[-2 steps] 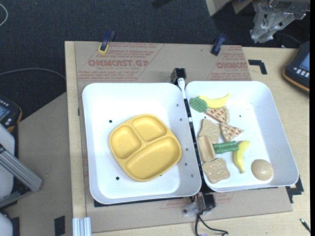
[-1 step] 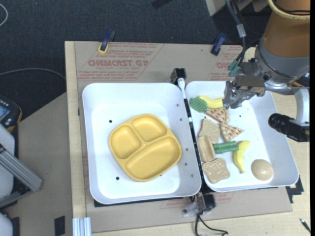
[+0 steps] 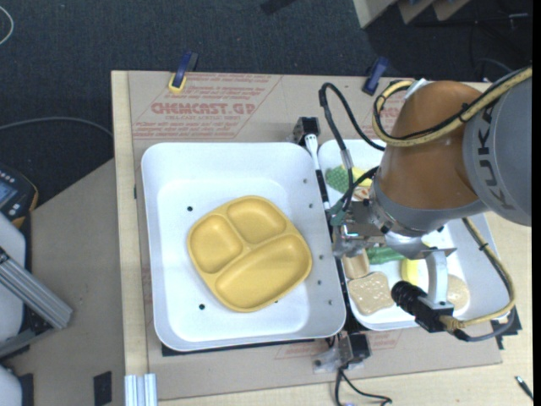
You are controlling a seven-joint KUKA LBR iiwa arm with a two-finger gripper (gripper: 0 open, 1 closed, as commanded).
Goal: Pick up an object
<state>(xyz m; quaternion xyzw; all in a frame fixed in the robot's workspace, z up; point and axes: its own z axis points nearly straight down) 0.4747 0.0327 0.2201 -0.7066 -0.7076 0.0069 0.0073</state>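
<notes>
A yellow three-compartment plate lies in the left white bin. The right bin holds small food-like items: a tan cracker-like piece, a green item, a yellow piece and a pale round piece. The arm's orange band and grey wrist hang over the right bin and hide most of it. My gripper points down at the bin's left side, just above the tan piece.
A cardboard sheet with red print lies under both bins, held by blue and yellow clamps at the back. Black cables loop from the wrist across the bins' dividing edge. Grey equipment stands at the far left.
</notes>
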